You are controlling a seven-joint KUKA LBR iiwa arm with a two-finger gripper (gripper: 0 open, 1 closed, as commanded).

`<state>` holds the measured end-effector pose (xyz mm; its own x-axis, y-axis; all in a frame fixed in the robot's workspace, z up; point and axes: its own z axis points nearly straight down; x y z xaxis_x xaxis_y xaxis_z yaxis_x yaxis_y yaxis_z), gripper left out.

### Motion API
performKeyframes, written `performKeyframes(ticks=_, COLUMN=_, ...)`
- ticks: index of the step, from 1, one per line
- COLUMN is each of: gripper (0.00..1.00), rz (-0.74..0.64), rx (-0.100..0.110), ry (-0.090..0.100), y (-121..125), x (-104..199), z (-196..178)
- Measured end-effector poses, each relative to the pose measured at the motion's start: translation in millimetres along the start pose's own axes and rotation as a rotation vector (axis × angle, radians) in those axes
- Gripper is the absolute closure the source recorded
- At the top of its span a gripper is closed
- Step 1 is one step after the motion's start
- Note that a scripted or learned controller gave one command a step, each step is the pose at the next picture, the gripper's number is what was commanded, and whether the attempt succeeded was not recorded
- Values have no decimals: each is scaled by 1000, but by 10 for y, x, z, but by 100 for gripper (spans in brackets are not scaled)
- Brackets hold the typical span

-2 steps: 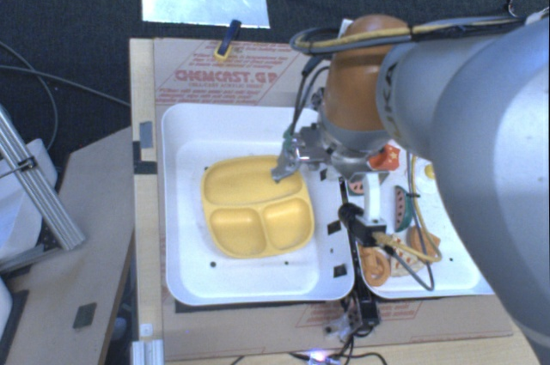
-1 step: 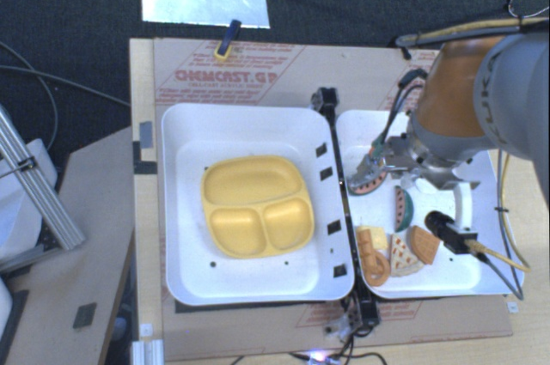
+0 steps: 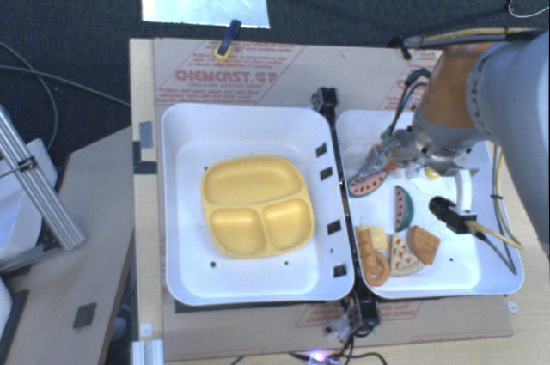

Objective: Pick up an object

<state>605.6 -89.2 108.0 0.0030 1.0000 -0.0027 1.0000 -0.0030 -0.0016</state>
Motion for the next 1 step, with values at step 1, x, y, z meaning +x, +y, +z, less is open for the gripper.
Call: performKeyframes(ticks=1, gripper=0, rz=-11, rx=-14, ry=2, y=503, x=257, z=-823)
